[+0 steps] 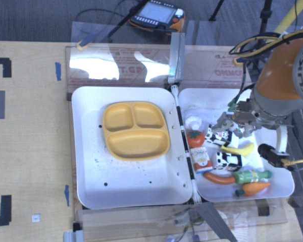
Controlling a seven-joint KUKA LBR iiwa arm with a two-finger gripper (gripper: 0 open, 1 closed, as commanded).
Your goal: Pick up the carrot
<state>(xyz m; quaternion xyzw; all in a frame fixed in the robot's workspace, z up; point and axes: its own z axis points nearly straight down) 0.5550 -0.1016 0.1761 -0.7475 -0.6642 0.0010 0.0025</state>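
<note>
carrot (253,188) near-side, end effector (231,126) well above it

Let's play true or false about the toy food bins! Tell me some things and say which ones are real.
1. The orange carrot lies in the right white bin. True.
2. The yellow divided plate holds a banana. False: its sections are bare; the yellow banana is in the right bin.
3. The gripper holds the carrot. False: the carrot lies apart, near the bin's front edge.
4. A green bottle lies beside the carrot. True.
</note>
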